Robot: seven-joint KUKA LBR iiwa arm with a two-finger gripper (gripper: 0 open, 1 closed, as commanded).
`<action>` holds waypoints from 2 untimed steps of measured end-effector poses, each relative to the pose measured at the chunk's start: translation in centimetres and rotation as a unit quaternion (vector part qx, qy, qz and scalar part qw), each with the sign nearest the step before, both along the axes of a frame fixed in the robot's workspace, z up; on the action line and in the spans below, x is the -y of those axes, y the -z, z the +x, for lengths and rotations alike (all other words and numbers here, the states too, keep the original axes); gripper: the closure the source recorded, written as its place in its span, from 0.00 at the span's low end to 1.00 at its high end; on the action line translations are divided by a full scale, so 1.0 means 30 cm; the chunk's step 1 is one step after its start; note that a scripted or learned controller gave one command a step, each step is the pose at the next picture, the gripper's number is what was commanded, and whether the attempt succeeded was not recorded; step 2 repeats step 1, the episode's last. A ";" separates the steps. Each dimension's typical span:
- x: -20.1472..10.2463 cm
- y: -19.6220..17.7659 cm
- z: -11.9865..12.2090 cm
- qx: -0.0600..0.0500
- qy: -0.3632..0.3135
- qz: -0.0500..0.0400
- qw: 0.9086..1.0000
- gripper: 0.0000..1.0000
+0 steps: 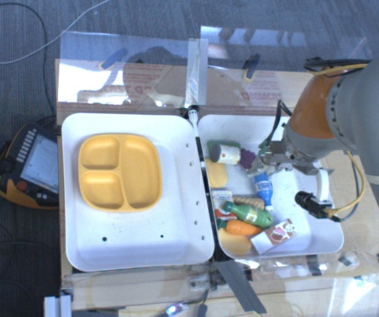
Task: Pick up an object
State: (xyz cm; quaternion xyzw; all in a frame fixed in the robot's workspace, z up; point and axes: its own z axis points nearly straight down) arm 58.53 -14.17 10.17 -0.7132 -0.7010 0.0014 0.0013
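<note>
White plastic right bin [321,240]: holding a blue-capped bottle [263,189], green bottle [249,213], orange carrot [241,228], purple piece [247,157] and a small carton [274,236]. Gripper [269,164] is hovering low over the blue-capped bottle; whether it is spread or pinching, I cannot tell. Nothing is lifting clear, so the pick seems not yet done. Yellow divided plate [120,172] is sitting in the left bin [137,249].
</note>
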 end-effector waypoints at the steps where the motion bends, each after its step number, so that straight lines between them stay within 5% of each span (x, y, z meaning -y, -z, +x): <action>1: -0.170 -0.271 0.004 0.001 0.053 -0.001 0.999 1.00; 2: -0.170 -0.271 0.004 0.001 0.053 -0.001 0.999 1.00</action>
